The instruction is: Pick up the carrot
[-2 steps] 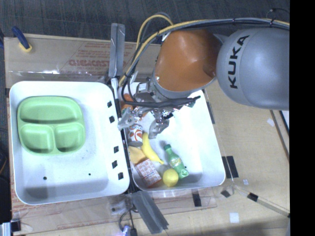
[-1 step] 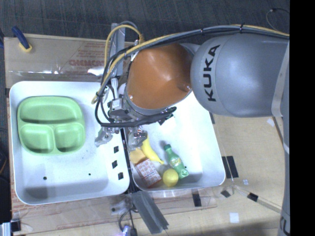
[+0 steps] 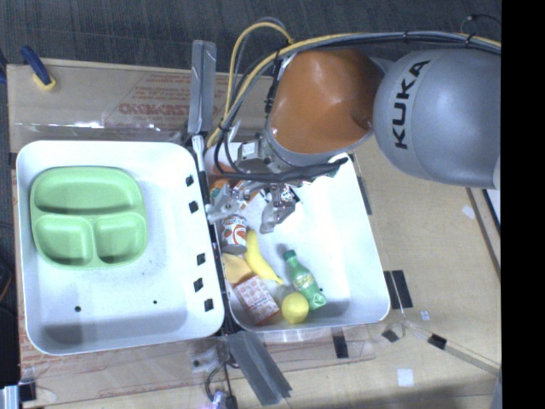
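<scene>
My gripper (image 3: 249, 209) hangs low over the far left part of the right bin (image 3: 353, 254), under the orange wrist band. Its two grey fingers (image 3: 274, 214) stand apart, so it is open, and I see nothing clamped between them. A small orange piece that may be the carrot (image 3: 221, 184) peeks out at the bin's far left corner, just beyond the left finger and mostly hidden by the wrist. A small can (image 3: 234, 228) with an orange and white label lies right below the gripper.
Near the right bin's front left lie a banana (image 3: 261, 260), a yellow block (image 3: 236, 268), a green bottle (image 3: 302, 280), a lemon (image 3: 295, 308) and a red and white box (image 3: 255, 301). The left bin (image 3: 162, 296) holds a green compartment tray (image 3: 88, 216).
</scene>
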Controlling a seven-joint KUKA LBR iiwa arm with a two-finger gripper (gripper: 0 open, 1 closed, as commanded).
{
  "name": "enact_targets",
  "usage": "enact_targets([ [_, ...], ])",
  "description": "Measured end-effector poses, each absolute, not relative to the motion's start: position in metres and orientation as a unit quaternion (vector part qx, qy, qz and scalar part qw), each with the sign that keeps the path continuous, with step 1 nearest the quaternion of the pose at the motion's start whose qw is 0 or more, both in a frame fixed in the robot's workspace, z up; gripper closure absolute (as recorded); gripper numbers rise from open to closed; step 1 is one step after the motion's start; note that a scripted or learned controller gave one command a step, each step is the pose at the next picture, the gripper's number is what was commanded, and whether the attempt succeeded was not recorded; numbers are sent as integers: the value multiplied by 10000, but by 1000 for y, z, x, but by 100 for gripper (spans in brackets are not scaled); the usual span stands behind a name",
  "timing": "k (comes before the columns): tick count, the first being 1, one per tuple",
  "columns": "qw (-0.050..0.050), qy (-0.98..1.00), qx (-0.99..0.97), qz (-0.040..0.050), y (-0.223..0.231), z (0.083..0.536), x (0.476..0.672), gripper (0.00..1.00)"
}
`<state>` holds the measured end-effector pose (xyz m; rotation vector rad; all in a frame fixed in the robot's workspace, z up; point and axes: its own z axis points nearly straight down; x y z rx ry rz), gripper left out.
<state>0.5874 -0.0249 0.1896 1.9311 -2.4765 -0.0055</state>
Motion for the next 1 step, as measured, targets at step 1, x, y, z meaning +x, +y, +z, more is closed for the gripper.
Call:
enact_targets([
  [1, 22, -7063, 7079, -34, 45, 189, 563, 0],
])
